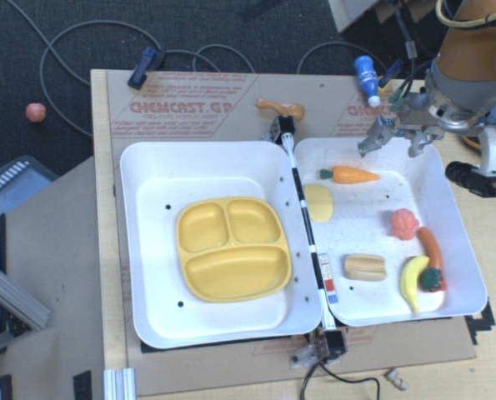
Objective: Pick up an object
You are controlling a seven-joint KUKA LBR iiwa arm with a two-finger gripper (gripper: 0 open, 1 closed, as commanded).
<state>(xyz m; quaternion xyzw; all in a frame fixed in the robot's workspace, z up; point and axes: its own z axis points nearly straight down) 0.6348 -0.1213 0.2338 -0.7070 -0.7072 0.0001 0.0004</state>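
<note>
My gripper [391, 146] hangs open over the far edge of the right bin [456, 223], with nothing between its fingers. An orange carrot [348, 174] lies just below and left of it. Further down the bin are a pale yellow round piece [318, 202], a pink ball [404, 224], a red sausage [431, 247], a tan bun [365, 267], a yellow banana [412, 283] and a small red and green piece [433, 280].
The left bin [147, 182] holds a yellow divided tray [231, 247]. A black divider [302, 215] runs between the bins. A blue bottle [366, 77] and cables lie on the bench behind the right bin, and a tan toy [279, 107] sits by the divider's far end.
</note>
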